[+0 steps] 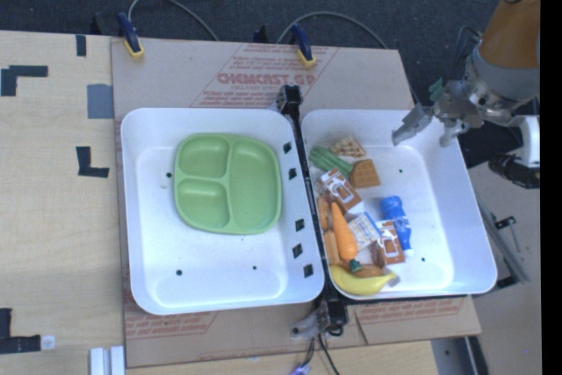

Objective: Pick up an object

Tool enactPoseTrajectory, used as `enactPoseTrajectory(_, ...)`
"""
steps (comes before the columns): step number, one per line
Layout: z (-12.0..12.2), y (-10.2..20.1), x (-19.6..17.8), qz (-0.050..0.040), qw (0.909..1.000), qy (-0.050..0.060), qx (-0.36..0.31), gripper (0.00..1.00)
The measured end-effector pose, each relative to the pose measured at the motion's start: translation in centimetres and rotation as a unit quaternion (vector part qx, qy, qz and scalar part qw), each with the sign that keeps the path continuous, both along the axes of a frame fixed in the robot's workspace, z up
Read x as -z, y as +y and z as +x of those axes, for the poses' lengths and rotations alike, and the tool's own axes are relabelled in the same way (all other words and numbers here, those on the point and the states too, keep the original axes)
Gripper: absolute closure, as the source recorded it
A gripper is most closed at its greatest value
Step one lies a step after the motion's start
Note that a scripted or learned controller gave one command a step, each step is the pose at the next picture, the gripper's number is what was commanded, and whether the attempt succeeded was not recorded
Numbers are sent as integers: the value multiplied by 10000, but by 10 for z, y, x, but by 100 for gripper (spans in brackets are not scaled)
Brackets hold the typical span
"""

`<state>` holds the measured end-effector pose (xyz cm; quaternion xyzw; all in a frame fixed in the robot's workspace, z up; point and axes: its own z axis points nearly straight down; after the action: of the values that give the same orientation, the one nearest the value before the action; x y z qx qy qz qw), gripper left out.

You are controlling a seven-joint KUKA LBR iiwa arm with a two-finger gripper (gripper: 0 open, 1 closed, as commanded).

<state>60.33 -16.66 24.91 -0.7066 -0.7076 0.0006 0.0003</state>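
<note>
A: Where is the gripper (428, 124)?
B: Above the right bin's (439, 215) far-right corner, fingers spread, grasping nothing.
A: The risk?
B: The toys (356, 224) crowd its left wall; a descent may pinch several or slip.

Arm enters from the right edge of the frame, upper right quarter. Orange band sits at the top right, grey wrist below it. Gripper (430, 129) points left and slightly down, at right of centre. Two grey fingers (407, 129) spread apart, nothing between them.
</note>
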Motion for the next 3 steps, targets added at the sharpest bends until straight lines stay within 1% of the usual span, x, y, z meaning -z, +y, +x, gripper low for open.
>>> enactPoseTrajectory(1,-2,23,129,6,10000,15,0,0)
enactPoseTrajectory(2,47,53,160,-6,10000,-4,0,0)
enactPoseTrajectory(3,62,61,163,-36,10000,79,6,0)
